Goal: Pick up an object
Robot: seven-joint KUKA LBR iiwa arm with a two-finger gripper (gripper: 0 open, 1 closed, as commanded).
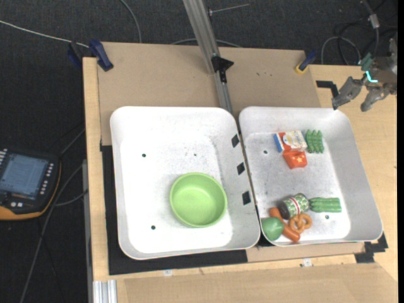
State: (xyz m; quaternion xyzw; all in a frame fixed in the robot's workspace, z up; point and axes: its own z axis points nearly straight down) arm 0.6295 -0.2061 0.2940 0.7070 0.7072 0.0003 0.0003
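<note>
1. Two shallow white bins sat side by side on the bench: the left bin (126,137) and the right bin (353,169).
2. The left bin held a green bowl (198,199) near its front.
3. The right bin held a red-and-white carton (292,142) touching a green ridged toy (314,141), with a red block (296,160) just below.
4. Near the front edge lay a striped can (294,204), a second green ridged piece (325,204), a pretzel (302,222) and a green rounded item (272,228).
5. The gripper (358,97) hovered beyond the right bin's far right corner, fingers spread apart, grasping nothing.
</note>
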